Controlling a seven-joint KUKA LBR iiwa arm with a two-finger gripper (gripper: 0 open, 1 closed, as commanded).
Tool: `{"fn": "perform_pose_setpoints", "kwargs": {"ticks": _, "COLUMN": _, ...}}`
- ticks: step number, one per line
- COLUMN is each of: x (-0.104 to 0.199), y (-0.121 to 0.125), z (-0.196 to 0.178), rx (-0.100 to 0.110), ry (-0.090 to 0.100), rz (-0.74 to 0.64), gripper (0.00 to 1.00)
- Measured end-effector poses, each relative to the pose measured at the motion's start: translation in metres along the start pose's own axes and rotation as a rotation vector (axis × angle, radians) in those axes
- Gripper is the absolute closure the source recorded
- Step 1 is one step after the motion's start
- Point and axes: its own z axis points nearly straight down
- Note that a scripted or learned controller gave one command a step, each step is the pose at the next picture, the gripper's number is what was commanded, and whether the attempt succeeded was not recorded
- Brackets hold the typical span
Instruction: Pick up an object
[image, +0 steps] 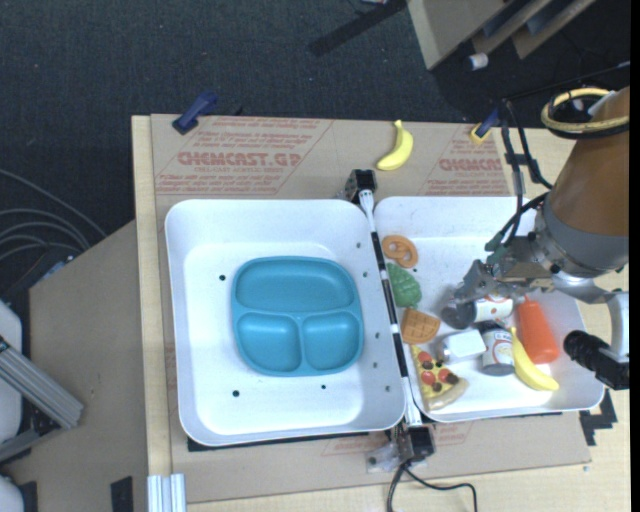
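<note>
Right bin (440, 215) | tool (468, 305) low | can (497, 350) just beside

- The arm (600, 190) is cut off by the right edge.
- The gripper (470, 300) hides part of a small can (497, 308); its label is too small to read.

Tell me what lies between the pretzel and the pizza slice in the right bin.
In the camera view, between pretzel and pizza slice lie a green leafy piece and a brown cookie.
</note>
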Motion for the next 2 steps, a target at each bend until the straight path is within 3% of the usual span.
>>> {"fn": "perform_pose_setpoints", "kwargs": {"ticks": 1, "x": 0.026, "y": -0.002, "z": 0.007, "rx": 0.000, "ry": 0.000, "rz": -0.001, "gripper": 1.00}}
{"fn": "perform_pose_setpoints", "kwargs": {"ticks": 2, "x": -0.001, "y": 0.047, "z": 0.015, "rx": -0.005, "ry": -0.002, "rz": 0.000, "gripper": 1.00}}
